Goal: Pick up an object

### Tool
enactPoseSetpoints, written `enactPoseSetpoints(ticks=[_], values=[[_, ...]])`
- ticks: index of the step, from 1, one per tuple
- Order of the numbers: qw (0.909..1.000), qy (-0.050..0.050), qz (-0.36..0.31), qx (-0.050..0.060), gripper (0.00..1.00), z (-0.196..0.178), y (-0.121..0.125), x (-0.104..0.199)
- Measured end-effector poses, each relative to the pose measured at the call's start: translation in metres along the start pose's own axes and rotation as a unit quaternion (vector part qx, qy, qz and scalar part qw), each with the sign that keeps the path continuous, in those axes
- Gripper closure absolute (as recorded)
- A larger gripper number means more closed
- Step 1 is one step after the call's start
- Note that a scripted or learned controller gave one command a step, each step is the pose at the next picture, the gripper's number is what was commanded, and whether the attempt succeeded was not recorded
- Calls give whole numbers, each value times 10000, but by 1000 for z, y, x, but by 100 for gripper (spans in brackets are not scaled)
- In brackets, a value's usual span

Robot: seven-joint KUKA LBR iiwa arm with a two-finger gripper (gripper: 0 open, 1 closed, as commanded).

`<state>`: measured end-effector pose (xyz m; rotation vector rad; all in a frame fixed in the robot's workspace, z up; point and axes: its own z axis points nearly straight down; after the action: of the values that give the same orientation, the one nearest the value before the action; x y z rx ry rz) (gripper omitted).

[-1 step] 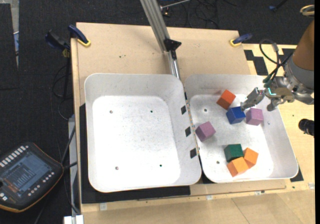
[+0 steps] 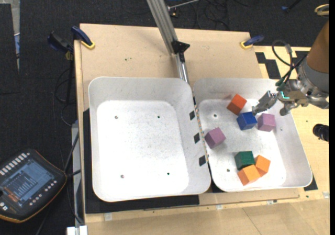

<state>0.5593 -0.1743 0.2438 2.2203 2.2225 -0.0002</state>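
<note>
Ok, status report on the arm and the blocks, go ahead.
Gripper over right bin, nothing held. Blue cube nearest, purple cube touching it. Orange cube close by.

Bright even overhead light, soft shadows, slightly grainy, dark floor surround

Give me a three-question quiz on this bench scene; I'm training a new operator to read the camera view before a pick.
1. True or false: all the blocks lie in the right bin.
2. Which block lies nearest the gripper? A) green block B) blue block C) the purple block by the bins' shared edge
3. Fill in: the green block sits beside two ___ blocks near the bin's front edge.

Key
1. True; the left bin holds none.
2. B
3. orange: one to its right, one in front of it.
</note>
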Motion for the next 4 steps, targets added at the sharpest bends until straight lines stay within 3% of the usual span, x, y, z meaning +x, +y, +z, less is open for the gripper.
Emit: enactPoseSetpoints(ticks=[1, 3, 4], values=[[10000, 7, 4, 29, 0, 62, 3, 6], [10000, -1, 6, 8, 0, 151, -5, 10], [10000, -2, 10, -9, 100, 138, -4, 10]])
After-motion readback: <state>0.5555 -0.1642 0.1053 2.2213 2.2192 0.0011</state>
